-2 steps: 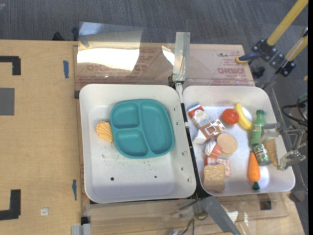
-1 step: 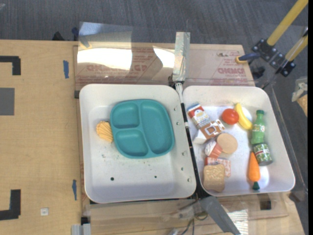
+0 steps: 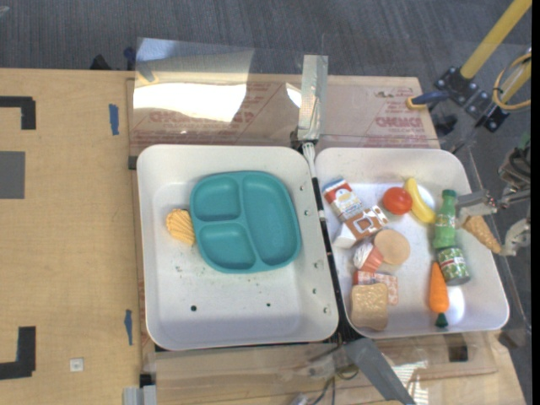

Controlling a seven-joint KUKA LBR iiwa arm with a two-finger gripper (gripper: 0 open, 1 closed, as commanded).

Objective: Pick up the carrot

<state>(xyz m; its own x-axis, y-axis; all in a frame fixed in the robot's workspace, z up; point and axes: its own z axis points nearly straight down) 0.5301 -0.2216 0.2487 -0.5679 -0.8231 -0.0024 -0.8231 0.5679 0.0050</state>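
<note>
The carrot (image 3: 437, 288) is a small orange toy with a green tip pointing to the front. It lies in the right bin (image 3: 485, 310) near the front right corner. A green bottle (image 3: 448, 236) lies just behind it, nearly touching its blunt end. A white rounded item (image 3: 456, 307) rests against the carrot's right side. Nothing covers the carrot from above.
The right bin also holds a red tomato (image 3: 396, 199), a yellow fruit (image 3: 420, 201), a milk carton (image 3: 342, 199), a round bun (image 3: 391, 247) and a cracker (image 3: 372, 304). A tan cone (image 3: 483, 233) lies on its right rim. The left bin (image 3: 160, 310) holds a teal divided plate (image 3: 246, 220) and a yellow shell (image 3: 180, 224).
</note>
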